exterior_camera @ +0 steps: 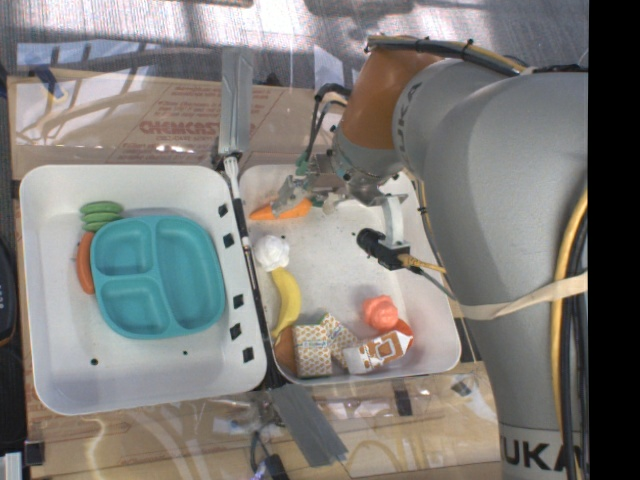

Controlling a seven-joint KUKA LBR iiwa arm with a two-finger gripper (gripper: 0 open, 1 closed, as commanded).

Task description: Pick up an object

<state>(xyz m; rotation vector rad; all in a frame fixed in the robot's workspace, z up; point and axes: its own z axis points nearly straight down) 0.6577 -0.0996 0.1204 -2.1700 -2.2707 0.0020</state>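
The carrot [281,209] lies at eleven o'clock in the right bin [440,353], the gripper [312,188] just above it, grip state not visible, so it should descend straight and close gently.

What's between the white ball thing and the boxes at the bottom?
A yellow banana lies between the white ball and the cartons, in the camera view.

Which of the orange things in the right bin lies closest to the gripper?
The carrot at the bin's upper left, right beside the gripper. The orange round toy and the carton lie at the opposite end.
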